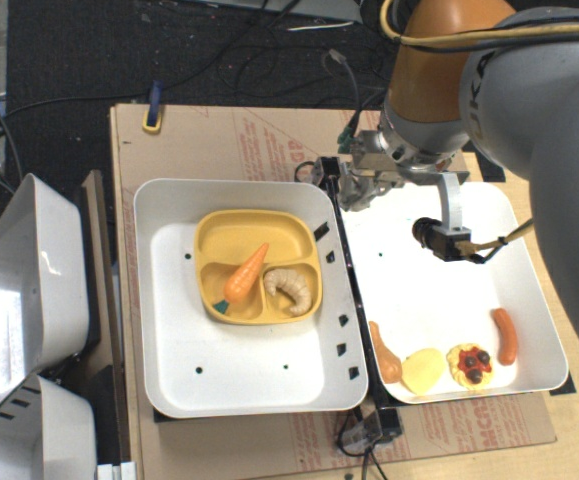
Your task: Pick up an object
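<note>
- Plastic, white, smooth and slightly glossy, forms the two shallow bins with rounded corners: the left white bin [169, 348] and the right white bin [409, 298] sit side by side, their long walls touching, on a flat brown board bench [269, 133].
- In the left white bin, towards its far half, lies a yellow matt plastic plate [209, 230], squarish with rounded corners and split into compartments by raised ribs.
- An orange tapered toy carrot [247, 273] lies slantwise across a rib of the plate, thick end towards the near left.
- A pale beige curled toy piece [291, 290], ridged like a croissant or a prawn, rests in the plate's near right compartment, just beside the carrot.
- Along the near edge of the right white bin lies a row of four: an orange club-shaped toy piece [384, 353] against the left wall, a pale yellow flat round disc [424, 370], a small round yellow tart with red berries [471, 364], and a smooth orange-red toy sausage [507, 336] with rounded ends.
- The grey arm [529, 78], smooth and bulky, carries a glossy orange band [449, 18] above the wrist.
- The metal two-finger gripper [357, 186] hangs over the far left corner of the right white bin, well apart from every toy; whether it is spread or pressed together cannot be told.
</note>
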